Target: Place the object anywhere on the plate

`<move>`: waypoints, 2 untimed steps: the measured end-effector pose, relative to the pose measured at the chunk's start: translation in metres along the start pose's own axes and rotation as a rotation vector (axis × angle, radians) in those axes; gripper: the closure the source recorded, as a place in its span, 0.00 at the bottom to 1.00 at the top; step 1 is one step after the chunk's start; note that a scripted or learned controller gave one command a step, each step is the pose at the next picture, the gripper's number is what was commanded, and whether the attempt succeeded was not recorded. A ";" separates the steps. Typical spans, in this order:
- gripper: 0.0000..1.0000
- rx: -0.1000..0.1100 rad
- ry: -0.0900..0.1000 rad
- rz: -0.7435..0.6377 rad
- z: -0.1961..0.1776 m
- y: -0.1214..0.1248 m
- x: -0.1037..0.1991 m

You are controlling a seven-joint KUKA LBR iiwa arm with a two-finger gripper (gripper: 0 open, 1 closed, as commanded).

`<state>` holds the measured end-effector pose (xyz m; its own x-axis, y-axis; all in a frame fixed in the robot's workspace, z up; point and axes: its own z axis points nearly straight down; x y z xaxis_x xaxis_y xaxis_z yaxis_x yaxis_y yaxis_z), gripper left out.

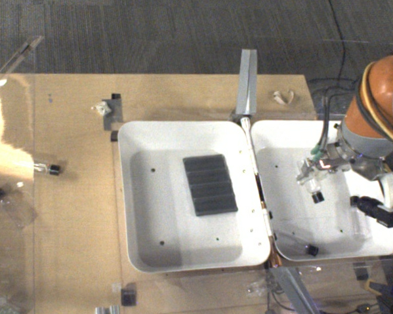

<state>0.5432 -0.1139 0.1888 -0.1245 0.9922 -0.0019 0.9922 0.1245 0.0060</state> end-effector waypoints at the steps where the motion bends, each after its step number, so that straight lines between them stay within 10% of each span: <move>1: 1.00 0.001 0.000 0.209 -0.079 0.104 0.042; 2: 1.00 0.004 0.002 0.214 -0.002 0.097 0.122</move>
<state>0.6243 0.0190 0.1914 0.0893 0.9960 0.0006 0.9960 -0.0893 0.0023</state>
